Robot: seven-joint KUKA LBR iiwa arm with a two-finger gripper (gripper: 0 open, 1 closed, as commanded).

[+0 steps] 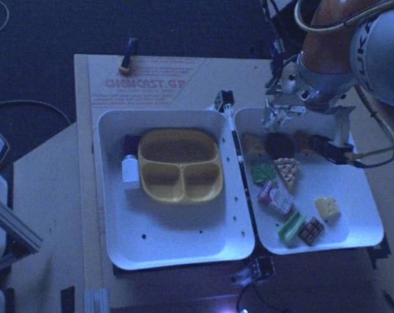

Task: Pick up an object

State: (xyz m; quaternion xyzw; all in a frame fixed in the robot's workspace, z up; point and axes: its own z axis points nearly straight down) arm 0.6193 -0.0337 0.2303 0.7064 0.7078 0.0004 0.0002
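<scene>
Currently poised above right bin [373, 220], near back edge: claw [276, 117], grip state impossible to tell. Directly below, dark round cookie [279, 145]; probably light, rigid, flat. Best pinched across rim.

On the bench [53, 194], the left bin [119, 233] carries a yellow divided tray [179, 165] with a small white bottle [130, 172] at its left edge, while the gripper [280, 115] hangs over the far edge of the right bin [353, 201] above scattered toy food.
</scene>
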